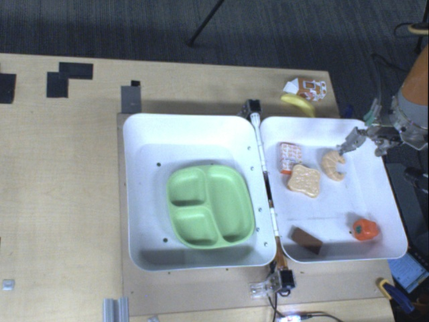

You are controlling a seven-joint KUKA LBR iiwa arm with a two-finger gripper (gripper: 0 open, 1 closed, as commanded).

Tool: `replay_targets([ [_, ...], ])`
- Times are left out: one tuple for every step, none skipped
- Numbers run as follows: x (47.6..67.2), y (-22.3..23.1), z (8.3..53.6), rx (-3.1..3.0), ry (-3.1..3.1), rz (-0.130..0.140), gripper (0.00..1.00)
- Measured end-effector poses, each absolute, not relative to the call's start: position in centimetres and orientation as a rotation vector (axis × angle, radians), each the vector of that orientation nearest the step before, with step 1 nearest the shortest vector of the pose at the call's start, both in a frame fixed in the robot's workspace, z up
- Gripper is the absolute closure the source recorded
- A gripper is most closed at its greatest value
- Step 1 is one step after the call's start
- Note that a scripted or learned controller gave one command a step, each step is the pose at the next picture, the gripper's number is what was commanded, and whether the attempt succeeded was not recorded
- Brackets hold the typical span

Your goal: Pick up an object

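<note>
The right bin [335, 210] holds several small items: a red and white packet [289, 155], a slice of toy toast [303, 180], a pale beige pastry piece [332, 165], a brown block [305, 239] and an orange-red toy fruit [365, 229]. My gripper [365, 145] hangs over the bin's far right corner, open, with nothing between its fingers. Its left fingertip [346, 147] sits just up and right of the pastry piece; I cannot tell whether they touch.
The left bin [144, 180] holds a green divided plate [210, 205]. A yellow banana toy [298, 102] and a small packet [310, 88] lie on the bench behind the right bin. Cables and a clip sit at the bins' near joint [278, 284].
</note>
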State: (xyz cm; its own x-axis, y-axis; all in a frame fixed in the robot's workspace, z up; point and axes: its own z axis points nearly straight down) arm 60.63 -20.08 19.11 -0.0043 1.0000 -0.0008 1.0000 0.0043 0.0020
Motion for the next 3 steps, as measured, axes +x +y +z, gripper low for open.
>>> replay_targets([
  [67.3, -12.2, 9.1, 2.206, 2.22, 0.016, 0.0],
  [67.6, -12.2, 10.4, 2.197, 2.223, 0.024, 1.0],
  [67.5, -12.1, 10.4, 2.197, 2.224, 0.023, 0.0],
])
